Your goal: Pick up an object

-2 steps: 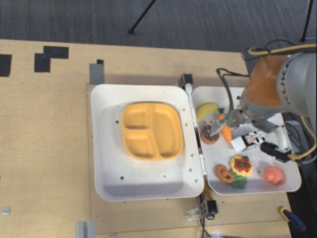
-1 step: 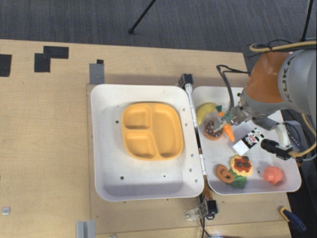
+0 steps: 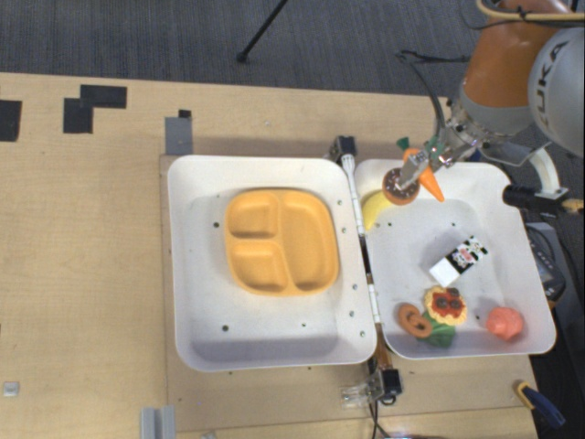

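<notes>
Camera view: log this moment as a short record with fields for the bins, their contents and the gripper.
left bin: shallow white bin holding a yellow divided plastic plate
right bin: shallow white bin
right bin, far end: yellow rounded toy, orange carrot toy
right bin, middle: white and black carton
right bin, near end: brown pretzel toy, pizza toy, pink ball
gripper: two-finger gripper carrying a brown doughnut toy over the far end

Robot lab: plywood bench (image 3: 82, 273), twin white bins (image 3: 196, 337), grey carpet (image 3: 137, 16), cabling, toy food.
</notes>
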Motion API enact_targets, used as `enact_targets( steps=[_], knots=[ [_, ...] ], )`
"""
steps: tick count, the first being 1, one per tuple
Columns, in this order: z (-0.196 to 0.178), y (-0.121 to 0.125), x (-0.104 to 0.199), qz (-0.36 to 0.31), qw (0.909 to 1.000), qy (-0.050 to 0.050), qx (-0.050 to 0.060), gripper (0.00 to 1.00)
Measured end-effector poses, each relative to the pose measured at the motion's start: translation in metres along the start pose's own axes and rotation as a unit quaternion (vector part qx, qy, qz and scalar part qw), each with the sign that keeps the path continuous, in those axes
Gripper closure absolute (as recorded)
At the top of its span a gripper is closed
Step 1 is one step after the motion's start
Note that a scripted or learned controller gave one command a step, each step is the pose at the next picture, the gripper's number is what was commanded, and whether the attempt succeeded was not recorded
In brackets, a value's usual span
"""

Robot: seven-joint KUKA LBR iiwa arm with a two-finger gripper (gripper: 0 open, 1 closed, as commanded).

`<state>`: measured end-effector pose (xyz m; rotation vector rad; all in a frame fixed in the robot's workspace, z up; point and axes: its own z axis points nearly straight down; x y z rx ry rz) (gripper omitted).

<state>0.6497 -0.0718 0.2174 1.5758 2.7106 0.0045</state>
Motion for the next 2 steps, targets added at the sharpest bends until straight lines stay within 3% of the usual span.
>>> enact_targets(
  steps=[1,2],
  knots=[
    [-0.009,0.045,0.045,-0.117,0.9931,0.001,0.000,1.00],
    [-0.036,0.032,0.108,-0.184,0.9828,0.001,0.000,1.00]
  ],
)
